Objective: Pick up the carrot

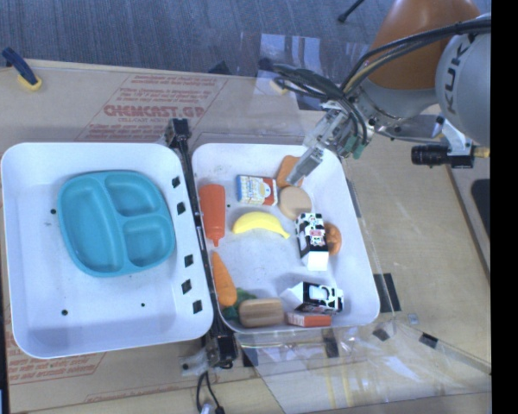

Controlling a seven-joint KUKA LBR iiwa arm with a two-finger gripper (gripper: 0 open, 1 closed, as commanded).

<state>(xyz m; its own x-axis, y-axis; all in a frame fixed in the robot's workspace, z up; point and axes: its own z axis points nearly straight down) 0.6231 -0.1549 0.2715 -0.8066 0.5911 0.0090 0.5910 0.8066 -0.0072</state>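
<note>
Carrot (224,280) lies along right bin's (360,257) left wall — untouched. Gripper (300,169) hovers at far edge over a bread roll (294,201); fingers' spread cannot be told.

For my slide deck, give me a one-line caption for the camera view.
End effector poised over the right bin's far corner, while the carrot lies near the divider among toy foods.

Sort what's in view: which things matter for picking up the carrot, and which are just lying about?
For the job:
carrot, lower left of the right bin
gripper, over that bin's upper part

Lying about:
banana
orange bottle
small carton
bun
cow toys
wooden block
blue tray
</note>
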